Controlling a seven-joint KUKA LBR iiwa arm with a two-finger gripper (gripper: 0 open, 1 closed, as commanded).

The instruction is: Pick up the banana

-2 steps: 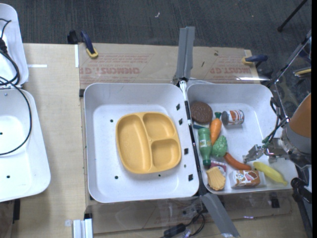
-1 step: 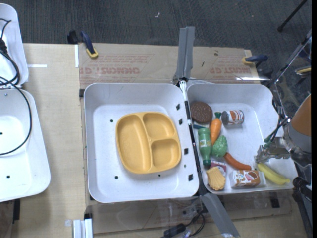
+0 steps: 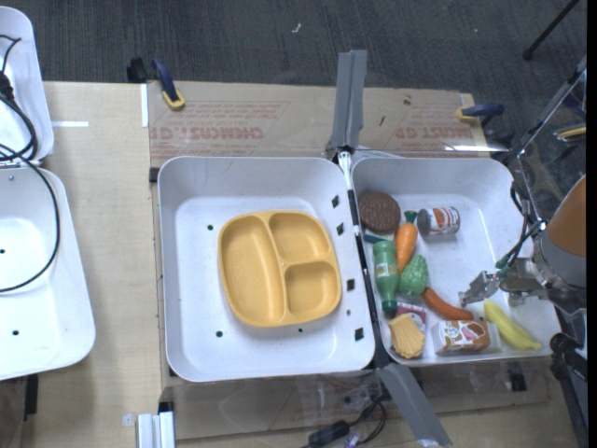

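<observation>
The yellow banana (image 3: 511, 327) lies in the near right corner of the right bin (image 3: 485, 171), slanting toward the bin's front wall. My gripper (image 3: 476, 287) hovers just above and to the left of the banana's upper end, apart from it. It is open, with nothing between its fingers. The arm's orange band (image 3: 569, 222) shows at the right edge.
An orange box (image 3: 464, 337) lies right beside the banana, with a red chili (image 3: 448, 304) under the gripper. Further left are a cracker (image 3: 407, 336), green bottle (image 3: 384, 273), green vegetable (image 3: 413, 275), carrot (image 3: 406, 243), can (image 3: 438, 220) and brown cookie (image 3: 380, 211). A yellow divided plate (image 3: 280, 267) sits in the left bin (image 3: 187, 250).
</observation>
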